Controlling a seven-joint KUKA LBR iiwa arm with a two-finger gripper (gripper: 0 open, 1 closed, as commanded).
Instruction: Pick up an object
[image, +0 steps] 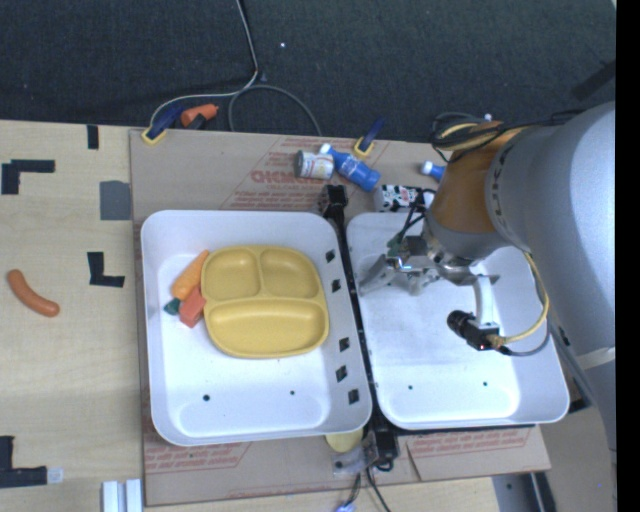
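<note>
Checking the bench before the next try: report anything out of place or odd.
A sausage-shaped toy lies on the bench outside both bins, far left. In the left bin, an orange carrot-like piece is wedged against the yellow divided plate. A blue-and-white bottle lies on its side behind the bins.

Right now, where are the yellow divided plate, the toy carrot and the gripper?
yellow divided plate (265, 302), camera view, large front compartment.
toy carrot (188, 276), camera view, orange body.
gripper (408, 268), camera view, between its fingertips.
</note>
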